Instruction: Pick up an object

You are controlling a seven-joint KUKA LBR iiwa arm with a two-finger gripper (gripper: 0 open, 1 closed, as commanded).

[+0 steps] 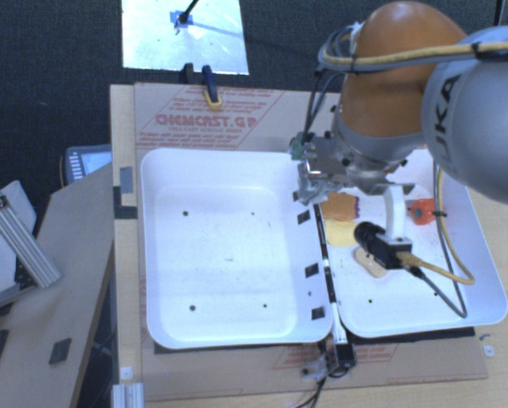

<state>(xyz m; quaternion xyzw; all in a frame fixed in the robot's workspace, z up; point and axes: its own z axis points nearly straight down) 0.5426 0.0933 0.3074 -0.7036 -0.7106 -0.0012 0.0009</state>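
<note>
The grey arm is extended from the right and held low over the left part of the right bin, close to the edge shared with the left bin. Whether the jaws are apart or together cannot be told. An orange-and-yellow object is seen just below the wrist. A small red-orange object is found to its right, apart from it. A tan piece is seen nearer the front.
</note>
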